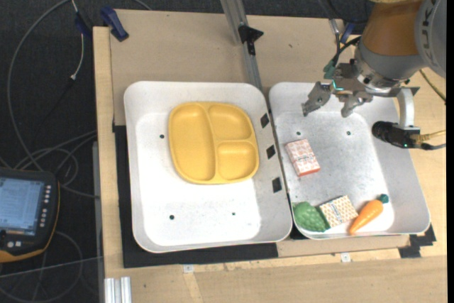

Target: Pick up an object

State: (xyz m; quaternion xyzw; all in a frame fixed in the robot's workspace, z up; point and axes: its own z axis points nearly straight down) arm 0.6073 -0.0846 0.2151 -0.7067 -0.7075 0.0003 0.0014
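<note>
My gripper [332, 103] hovers over the far end of the right bin [397, 174], its two fingers spread apart with nothing between them. A small pink and white box [302, 157] lies in the middle of that bin, a little nearer than the gripper. Along the bin's near edge sit a green object [309, 216], a checkered packet [338, 211] and an orange carrot [365, 216] side by side.
A yellow divided plate [212, 141] rests in the left bin [149, 216]. A metal pole [230, 3] rises behind the gap between the bins. Black clips [270, 150] line the divide. A tablet [25, 213] lies on the floor at left.
</note>
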